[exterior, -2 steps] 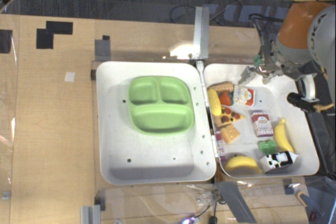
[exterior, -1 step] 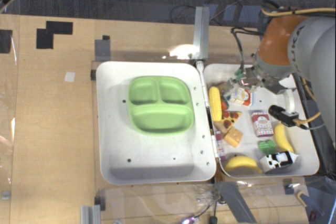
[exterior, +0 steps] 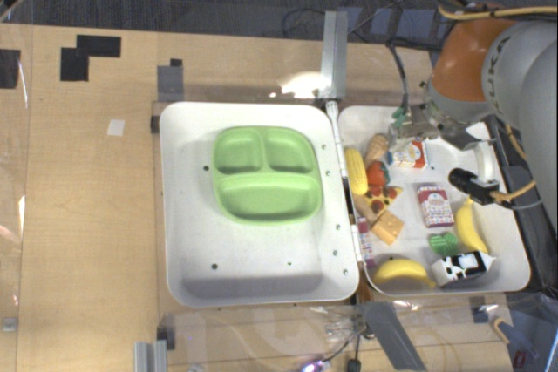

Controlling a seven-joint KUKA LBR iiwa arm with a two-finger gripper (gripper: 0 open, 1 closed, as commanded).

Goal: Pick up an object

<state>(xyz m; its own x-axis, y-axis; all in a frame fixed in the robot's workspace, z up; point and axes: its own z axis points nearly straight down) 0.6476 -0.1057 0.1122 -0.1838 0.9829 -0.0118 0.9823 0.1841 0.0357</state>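
My gripper hangs over the back of the right bin, just above a small white and red carton. I see nothing held in it. Toy food fills that bin: a yellow corn cob along the left wall, a tan bread piece, a red tomato, a red box, an orange wedge, two bananas, a green piece and a black-and-white carton.
The left bin holds a green divided plate. A metal post stands behind the wall between the bins. The grey arm with its orange band and cables cover the right bin's back right corner.
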